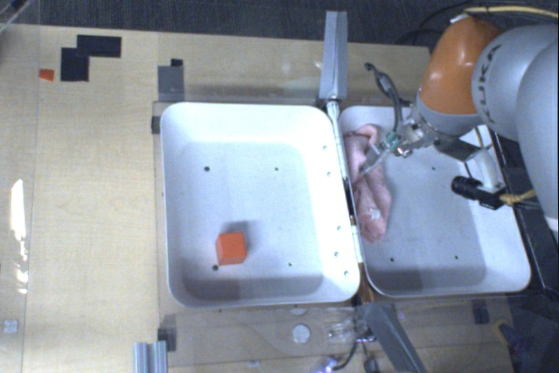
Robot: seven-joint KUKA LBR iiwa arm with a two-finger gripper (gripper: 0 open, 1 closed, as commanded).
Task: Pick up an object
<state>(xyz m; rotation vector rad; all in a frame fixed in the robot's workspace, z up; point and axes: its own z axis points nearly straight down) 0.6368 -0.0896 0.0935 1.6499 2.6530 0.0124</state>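
Here, jaws [390,146] over pink cloth [370,188], grip state unclear; no legible writing.

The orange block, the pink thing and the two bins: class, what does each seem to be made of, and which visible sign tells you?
Orange block: probably foam, wood or plastic; matte, flat faces, sharp edges.
Pink thing: seemingly soft cloth or rubber; limp, folded, lumpy outline.
Left bin and right bin: likely moulded plastic; smooth white, rounded corners, faint sheen.
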